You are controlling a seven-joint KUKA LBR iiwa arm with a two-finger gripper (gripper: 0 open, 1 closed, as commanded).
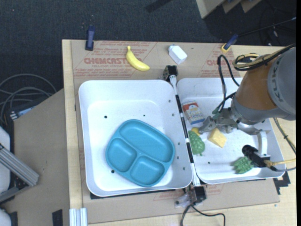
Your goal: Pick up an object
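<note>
My gripper [215, 125] hangs low over the right bin [207, 86], reaching in from the right under the orange-banded wrist. Just below it lies a yellow cheese wedge [217, 139]. To its left a small white, red and blue box [193, 112] rests near the bin's left wall. A green leafy toy [197, 145] with a bit of yellow at its top sits left of the wedge. A second green toy [242, 165] lies near the front right corner. Nothing is visibly held.
The left bin [94, 98] holds a blue divided plate [139, 152]. On the bench behind the bins lie a yellow banana [136, 60], a white block [178, 54] and a small blue object [90, 37].
</note>
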